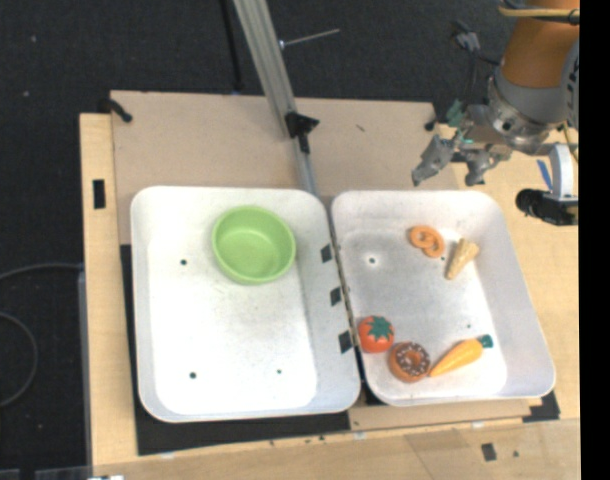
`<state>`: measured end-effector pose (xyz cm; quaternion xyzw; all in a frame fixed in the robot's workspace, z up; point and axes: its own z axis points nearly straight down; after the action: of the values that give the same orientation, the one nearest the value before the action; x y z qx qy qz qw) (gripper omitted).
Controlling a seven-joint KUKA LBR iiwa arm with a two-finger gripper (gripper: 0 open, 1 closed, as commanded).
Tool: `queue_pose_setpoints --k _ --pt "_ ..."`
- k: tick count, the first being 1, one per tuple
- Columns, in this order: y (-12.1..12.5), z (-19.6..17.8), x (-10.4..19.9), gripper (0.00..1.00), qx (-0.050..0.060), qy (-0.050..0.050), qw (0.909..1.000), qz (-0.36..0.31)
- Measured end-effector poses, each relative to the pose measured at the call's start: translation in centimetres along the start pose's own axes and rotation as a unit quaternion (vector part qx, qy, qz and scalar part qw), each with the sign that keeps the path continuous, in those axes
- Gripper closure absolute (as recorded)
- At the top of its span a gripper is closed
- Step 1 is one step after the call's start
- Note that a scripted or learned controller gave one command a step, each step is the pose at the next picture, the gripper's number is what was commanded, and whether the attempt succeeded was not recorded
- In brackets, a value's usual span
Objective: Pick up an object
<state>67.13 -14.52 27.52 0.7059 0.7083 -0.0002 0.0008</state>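
My gripper (pixel 449 171) hangs above the far edge of the right bin (pixel 505 268), its two fingers spread open with nothing between them. Below it in that bin lie an orange pretzel-shaped piece (pixel 425 239) and a tan stick-like piece (pixel 460 258). Near the bin's front sit a red tomato (pixel 375 334), a brown doughnut (pixel 409 360) and an orange carrot (pixel 457 355). A green bowl (pixel 252 245) stands in the left bin (pixel 185 368).
A slanted metal pole (pixel 270 63) rises from the bench behind the gap between the bins. Black clips (pixel 337 293) line the divide between the bins. The bench is bare brown board behind the bins.
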Motion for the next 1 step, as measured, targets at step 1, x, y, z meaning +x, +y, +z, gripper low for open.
queue_pose_setpoints --k 1 --pt "-0.02 -0.01 -0.08 0.00 0.000 -0.001 1.0000 0.000"
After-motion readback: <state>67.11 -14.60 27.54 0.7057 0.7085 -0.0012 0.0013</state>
